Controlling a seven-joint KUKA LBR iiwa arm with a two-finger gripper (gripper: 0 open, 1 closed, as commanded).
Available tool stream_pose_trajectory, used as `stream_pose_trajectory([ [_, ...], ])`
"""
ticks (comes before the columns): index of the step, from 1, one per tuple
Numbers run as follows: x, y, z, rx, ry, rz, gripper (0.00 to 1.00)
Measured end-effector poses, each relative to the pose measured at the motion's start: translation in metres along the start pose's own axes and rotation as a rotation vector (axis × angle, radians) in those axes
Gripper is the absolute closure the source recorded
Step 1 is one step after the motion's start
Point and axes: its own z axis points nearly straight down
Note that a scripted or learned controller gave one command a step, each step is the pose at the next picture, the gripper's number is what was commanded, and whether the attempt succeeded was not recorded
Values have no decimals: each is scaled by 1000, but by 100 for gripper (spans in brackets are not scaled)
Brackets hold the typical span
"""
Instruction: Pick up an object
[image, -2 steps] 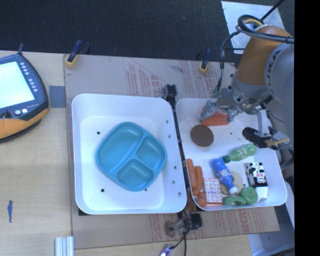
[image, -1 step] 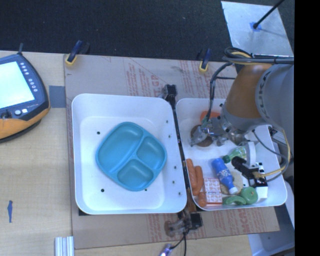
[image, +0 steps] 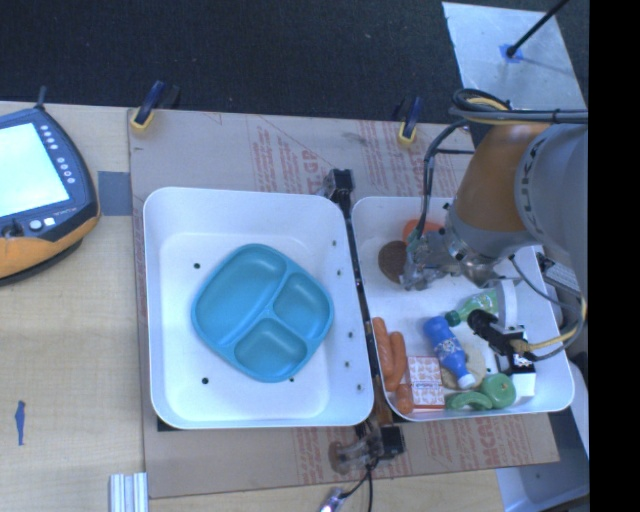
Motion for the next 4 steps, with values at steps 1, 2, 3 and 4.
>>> stream_pose_trajectory([
  [1, 0, 0, 0, 0, 0, 0, 0],
  [2, -8, 59, 12, 19, 7, 9, 0],
  [3, -9, 57, 3, 29, 8, 7, 100],
  [4, -9, 57, 3, 29, 8, 6, 0],
])
